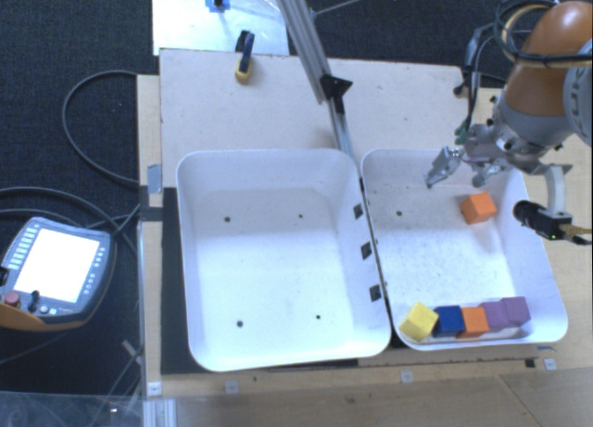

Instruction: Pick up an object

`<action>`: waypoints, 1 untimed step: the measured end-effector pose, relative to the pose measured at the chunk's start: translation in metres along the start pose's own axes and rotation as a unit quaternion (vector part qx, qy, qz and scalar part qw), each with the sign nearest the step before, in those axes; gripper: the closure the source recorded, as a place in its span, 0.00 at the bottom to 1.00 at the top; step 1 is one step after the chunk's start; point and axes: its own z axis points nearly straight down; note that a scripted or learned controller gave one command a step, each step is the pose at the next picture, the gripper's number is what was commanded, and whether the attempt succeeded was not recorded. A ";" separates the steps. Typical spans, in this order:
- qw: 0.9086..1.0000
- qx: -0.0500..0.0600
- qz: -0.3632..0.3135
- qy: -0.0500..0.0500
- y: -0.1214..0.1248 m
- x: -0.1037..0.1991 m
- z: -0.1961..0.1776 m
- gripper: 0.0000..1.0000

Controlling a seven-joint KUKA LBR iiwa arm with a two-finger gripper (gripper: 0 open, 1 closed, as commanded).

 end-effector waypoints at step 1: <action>1.000 -0.005 0.001 -0.002 0.030 -0.033 -0.102 0.00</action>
